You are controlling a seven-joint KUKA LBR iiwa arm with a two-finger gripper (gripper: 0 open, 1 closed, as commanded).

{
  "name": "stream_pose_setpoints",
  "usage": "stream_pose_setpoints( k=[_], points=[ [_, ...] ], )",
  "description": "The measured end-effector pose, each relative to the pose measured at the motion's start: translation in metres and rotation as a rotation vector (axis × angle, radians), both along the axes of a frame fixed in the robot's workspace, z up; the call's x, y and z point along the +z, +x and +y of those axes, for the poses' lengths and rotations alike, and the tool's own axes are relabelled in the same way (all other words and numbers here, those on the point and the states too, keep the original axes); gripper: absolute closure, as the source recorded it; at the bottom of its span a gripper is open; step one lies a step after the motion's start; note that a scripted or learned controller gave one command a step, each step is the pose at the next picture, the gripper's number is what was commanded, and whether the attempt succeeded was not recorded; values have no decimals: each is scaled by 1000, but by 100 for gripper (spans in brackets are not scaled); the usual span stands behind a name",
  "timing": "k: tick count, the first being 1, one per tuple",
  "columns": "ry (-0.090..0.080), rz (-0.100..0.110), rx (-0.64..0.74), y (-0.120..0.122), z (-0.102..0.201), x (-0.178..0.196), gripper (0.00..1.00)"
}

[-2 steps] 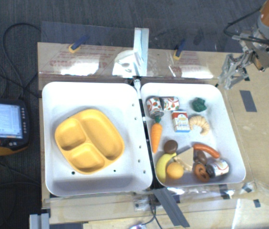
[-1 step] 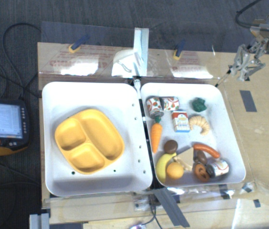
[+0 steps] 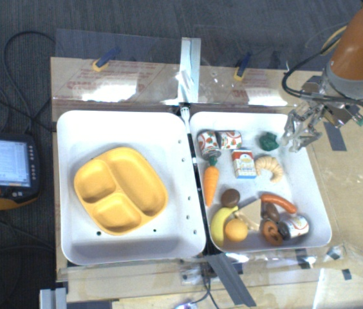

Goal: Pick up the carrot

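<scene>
Camera view, top-down slant: left bin [image 3: 72,237] holds a yellow divided tray [image 3: 120,189], sitting at an angle. Right bin [image 3: 320,205] has the clutter. Arm [image 3: 354,44] comes in at upper right, orange band visible, gripper [image 3: 299,134] hanging over the right bin's upper right corner, nothing between its fingers; can't tell from this angle if they're spread or together. Banana [image 3: 219,222] at the bin's lower left with an orange [image 3: 235,230] touching it. Carrot [image 3: 211,182] lies against the bin's left wall, leafy end up, just below two cans [image 3: 219,141], well apart from the gripper. Small carton [image 3: 242,163] mid-bin, croissant [image 3: 270,167] right of it, green item [image 3: 269,141] near the gripper.
</scene>
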State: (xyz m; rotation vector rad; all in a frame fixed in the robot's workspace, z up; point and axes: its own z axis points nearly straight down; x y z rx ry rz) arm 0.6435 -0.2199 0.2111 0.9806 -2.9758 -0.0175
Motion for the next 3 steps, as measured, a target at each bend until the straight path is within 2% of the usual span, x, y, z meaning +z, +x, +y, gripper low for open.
stream_pose_setpoints(
  k=[1,2,3],
  points=[
    [-10,-19,73,-99,-5,99,100],
    [-2,-6,76,-150,11,27,100],
    [-11,-21,0,-110,-4,147,100]
  ],
)
